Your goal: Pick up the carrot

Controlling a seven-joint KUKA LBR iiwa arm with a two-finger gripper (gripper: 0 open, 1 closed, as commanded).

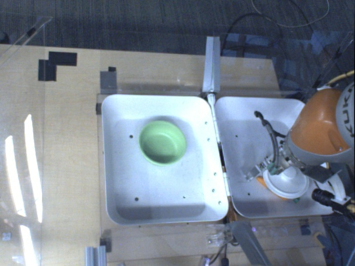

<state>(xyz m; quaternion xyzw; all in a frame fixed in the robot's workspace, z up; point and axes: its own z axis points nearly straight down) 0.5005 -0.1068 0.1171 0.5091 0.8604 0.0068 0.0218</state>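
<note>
Two shallow white plastic bins sit side by side on the pale wooden bench (61,165): left bin (119,204), right bin (238,121). The grey arm with its orange band (319,123) reaches in from the right, low over the right bin's near right corner. A round light-green bowl (162,142) stands upright in the left bin, near its middle. The gripper (283,179) points down into the right bin; its grip cannot be told. A sliver of orange, probably the carrot (275,190), shows just beneath it
</note>
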